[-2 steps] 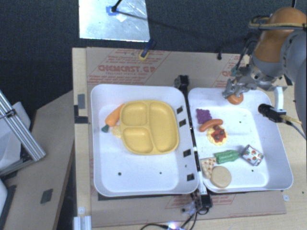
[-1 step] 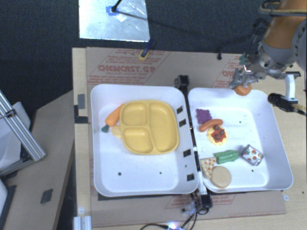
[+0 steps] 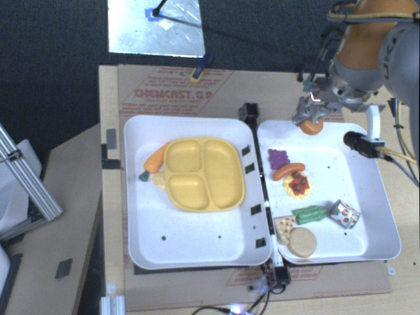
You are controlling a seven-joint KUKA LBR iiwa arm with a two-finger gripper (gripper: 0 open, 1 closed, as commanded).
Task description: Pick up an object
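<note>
- Camera view: I saw the end effector (image 3: 311,115) at the far edge of the right bin (image 3: 377,195), directly above a small orange object (image 3: 312,126). The object sat right under the fingertips, but I could not tell whether it was clamped between them or only lying below, nor how wide the fingers stood.
- I judged that orange object to be a light toy piece, rounded, stiff and probably smooth plastic, so apt to slip or roll. I would have taken it across its widest part, squarely.
- Nearer the camera from that orange object, the same bin held a purple grape bunch (image 3: 279,157), a sausage (image 3: 289,170), a yellow piece with red topping (image 3: 297,186), a green item (image 3: 310,213), a small printed carton (image 3: 344,214), a cracker-like slice (image 3: 284,227) and a round tan biscuit (image 3: 302,242).
- To the left of the orange object, across the central divider, the left bin (image 3: 144,241) carried a yellow compartment plate (image 3: 200,174); its three sections looked bare.
- A carrot (image 3: 155,158) lay against that plate's left rim, outside it.
- Both bins rested on cardboard over the table (image 3: 72,176).
</note>
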